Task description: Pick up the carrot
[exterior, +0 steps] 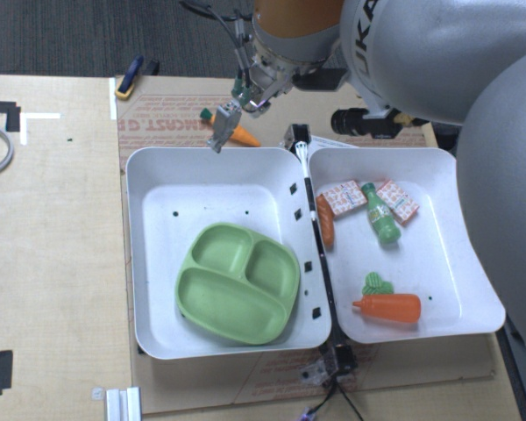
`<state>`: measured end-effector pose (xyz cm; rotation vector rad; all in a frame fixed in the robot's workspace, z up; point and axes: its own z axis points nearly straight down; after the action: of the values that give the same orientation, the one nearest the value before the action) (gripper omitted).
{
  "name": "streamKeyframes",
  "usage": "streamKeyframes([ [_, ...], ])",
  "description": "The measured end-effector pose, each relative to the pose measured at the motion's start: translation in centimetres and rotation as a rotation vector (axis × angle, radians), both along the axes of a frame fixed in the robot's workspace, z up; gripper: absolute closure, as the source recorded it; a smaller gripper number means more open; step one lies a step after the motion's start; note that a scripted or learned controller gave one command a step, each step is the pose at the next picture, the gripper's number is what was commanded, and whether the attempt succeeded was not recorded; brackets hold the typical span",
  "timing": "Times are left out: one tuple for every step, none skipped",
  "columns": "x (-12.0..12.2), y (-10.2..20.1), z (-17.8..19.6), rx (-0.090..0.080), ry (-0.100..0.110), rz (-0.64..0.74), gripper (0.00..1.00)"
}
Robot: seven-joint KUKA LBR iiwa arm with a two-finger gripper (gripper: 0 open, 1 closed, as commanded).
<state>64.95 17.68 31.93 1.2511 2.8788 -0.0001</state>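
orange carrot (231, 132) pinched between jaws (223, 131).

You see the arm (438, 33) as broad, rounded light-grey shells with a smooth sheen, bearing black "KUKA" lettering on the link at about one o'clock. An orange band (298, 3) rings the wrist at twelve o'clock. Below it sits a grey metal flange, then the gripper (223, 130), slim, with teal-green details, and thin dark cables looping beside it.
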Motion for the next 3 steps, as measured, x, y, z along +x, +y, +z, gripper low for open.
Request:
streamKeyframes([
  [0.5, -0.4, -1.4, 0.000, 0.002, -0.254, 0.00],
  [0.9, -1.3, -4.9, 0.000, 0.003, -0.424, 0.00],
  [0.9, 2.2, -5.9, 0.000, 0.002, -0.709, 0.00],
])
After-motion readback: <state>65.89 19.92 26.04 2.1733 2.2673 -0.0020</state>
